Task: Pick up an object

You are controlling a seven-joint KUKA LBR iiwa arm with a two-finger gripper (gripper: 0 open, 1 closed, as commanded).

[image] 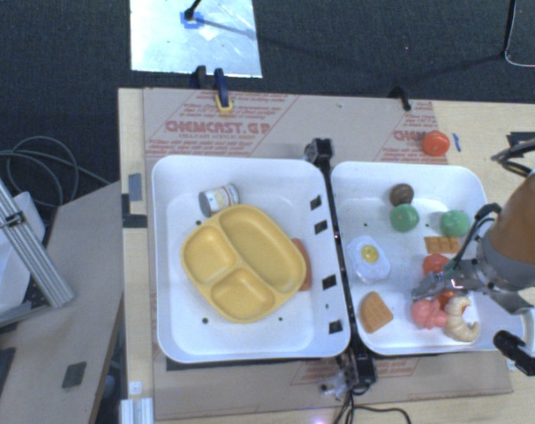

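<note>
The right bin [409, 171] holds several toy foods: a brown ball [402, 193], two green balls [404, 217] [455, 223], a fried egg [370, 256], a toast slice [374, 311], an orange cracker [441, 245], a red tomato [434, 262], a pink piece [425, 314] and a pale curled pastry [463, 319]. My gripper [440, 283] hangs low over the bin's front right part, between the tomato and the pink piece. I see nothing lifted. The arm's orange band [525, 237] hides the bin's right edge.
The left bin [250, 168] carries a yellow divided plate [241, 261] and a small jar [218, 200] lying at its back. An orange ball [436, 143] rests on the board behind the right bin. A black divider [331, 237] separates the bins.
</note>
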